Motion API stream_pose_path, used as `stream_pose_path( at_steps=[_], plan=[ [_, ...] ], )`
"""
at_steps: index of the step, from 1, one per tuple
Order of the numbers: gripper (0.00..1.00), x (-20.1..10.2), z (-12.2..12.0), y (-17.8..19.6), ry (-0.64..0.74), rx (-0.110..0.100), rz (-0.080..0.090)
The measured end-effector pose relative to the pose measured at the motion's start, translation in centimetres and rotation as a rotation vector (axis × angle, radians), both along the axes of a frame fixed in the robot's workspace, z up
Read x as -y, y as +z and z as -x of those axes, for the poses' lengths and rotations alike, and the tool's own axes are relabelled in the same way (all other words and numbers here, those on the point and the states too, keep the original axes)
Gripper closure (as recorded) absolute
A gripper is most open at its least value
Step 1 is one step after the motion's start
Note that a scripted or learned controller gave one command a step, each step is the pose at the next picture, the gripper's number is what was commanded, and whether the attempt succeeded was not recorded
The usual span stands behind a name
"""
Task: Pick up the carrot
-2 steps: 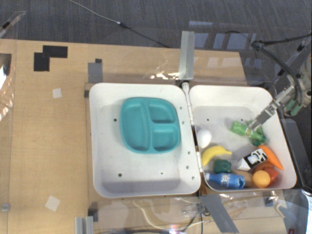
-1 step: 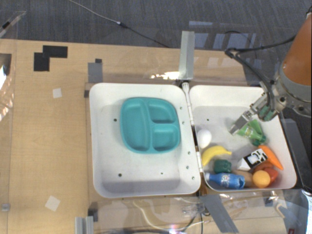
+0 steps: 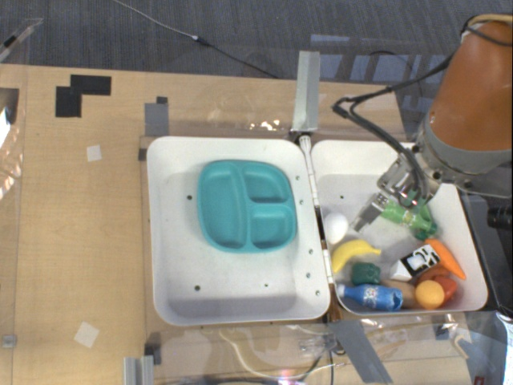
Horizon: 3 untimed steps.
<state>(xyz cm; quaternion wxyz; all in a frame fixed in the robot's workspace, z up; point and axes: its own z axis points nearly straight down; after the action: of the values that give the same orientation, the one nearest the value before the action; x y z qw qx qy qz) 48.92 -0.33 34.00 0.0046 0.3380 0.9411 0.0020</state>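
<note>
Carrot [image 3: 447, 257]: orange, tapered, lying at a slant in the right bin [image 3: 345, 163], close to its right wall, tip pointing to the lower right.
Carrot surroundings: black-and-white block [image 3: 420, 259] touching its left side; orange ball [image 3: 430, 294] and a red piece just below; green leafy item [image 3: 408, 217] just above its upper end, possibly its top, but the join is not clear.
Access judgement: the carrot is wedged between the bin wall and its neighbours, so a clean grasp likely needs an approach across its width from above.
Gripper [image 3: 390, 200]: hanging over the right bin, up and left of the carrot, near the green item; not touching the carrot.
Gripper state: one slim finger angles down to the left; whether the claw is spread or closed cannot be told, and nothing is seen held in it.
Arm [image 3: 473, 95]: grey with an orange band, entering from the right, cut off by the frame edge; cables loop behind it.
Other right-bin contents: white egg [image 3: 335, 228], yellow banana [image 3: 354, 253], dark green piece [image 3: 366, 273], blue bottle [image 3: 371, 297], crowded along the bin's lower half.
Left bin [image 3: 172, 239]: holds a teal divided plate [image 3: 246, 204], well apart from the carrot.
Hidden or unclear: the wrist covers part of the green item and the bin's upper right corner; the red piece is too small to identify.
</note>
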Motion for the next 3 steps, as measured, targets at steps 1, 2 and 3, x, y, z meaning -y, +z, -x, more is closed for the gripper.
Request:
stream_pose_path(
  at_steps=[1, 2, 3],
  plan=[
    [0.00, -3.2, 0.2, -15.8, 0.086, -0.011, 0.000],
    [1.00, -3.2, -0.2, -14.4, 0.084, 0.004, -0.001],
    [1.00, -4.7, 0.1, -15.5, -0.376, -0.005, -0.003]
  ],
)
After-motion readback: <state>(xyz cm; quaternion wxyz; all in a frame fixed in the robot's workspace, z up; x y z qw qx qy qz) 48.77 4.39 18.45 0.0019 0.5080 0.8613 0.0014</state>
